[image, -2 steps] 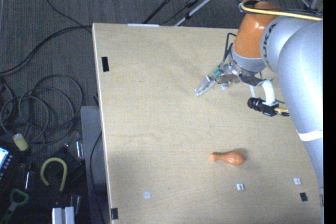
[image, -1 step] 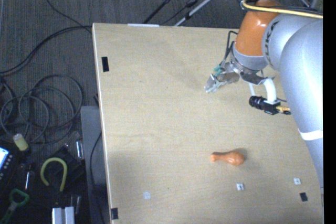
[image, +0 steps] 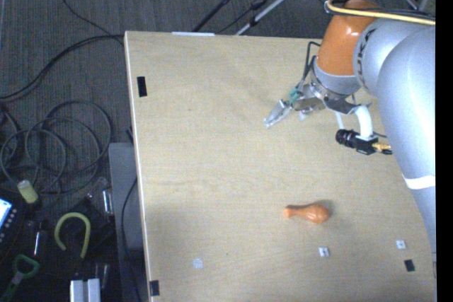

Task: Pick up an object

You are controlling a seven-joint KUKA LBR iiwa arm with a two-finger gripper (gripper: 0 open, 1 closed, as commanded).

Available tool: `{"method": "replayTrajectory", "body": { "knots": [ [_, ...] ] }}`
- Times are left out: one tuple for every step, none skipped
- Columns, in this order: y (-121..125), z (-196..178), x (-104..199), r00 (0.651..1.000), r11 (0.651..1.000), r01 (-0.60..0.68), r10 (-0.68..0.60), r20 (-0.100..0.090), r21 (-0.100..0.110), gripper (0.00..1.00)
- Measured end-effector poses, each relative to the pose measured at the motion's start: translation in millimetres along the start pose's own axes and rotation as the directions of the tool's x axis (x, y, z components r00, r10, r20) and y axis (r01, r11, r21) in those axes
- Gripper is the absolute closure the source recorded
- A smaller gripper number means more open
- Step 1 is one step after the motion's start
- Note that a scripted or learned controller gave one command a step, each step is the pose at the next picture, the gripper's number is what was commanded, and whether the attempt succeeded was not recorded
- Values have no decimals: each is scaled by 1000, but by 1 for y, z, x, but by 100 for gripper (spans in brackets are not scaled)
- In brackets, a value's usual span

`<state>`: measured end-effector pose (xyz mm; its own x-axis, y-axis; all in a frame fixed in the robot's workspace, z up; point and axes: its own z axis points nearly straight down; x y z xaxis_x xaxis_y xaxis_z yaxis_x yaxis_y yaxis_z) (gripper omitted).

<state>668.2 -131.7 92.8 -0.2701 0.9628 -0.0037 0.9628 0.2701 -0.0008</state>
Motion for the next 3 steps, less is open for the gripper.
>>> {"method": "replayTrajectory", "body": {
  "knots": [
    [7, 9, 25, 995, 995, 96, -96, -2, 0, 0],
    [7, 0, 24, 996, 996, 94, -94, -2, -1, 100],
    [7, 0, 24, 996, 996, 94, -94, -2, -1, 0]
  ]
}}
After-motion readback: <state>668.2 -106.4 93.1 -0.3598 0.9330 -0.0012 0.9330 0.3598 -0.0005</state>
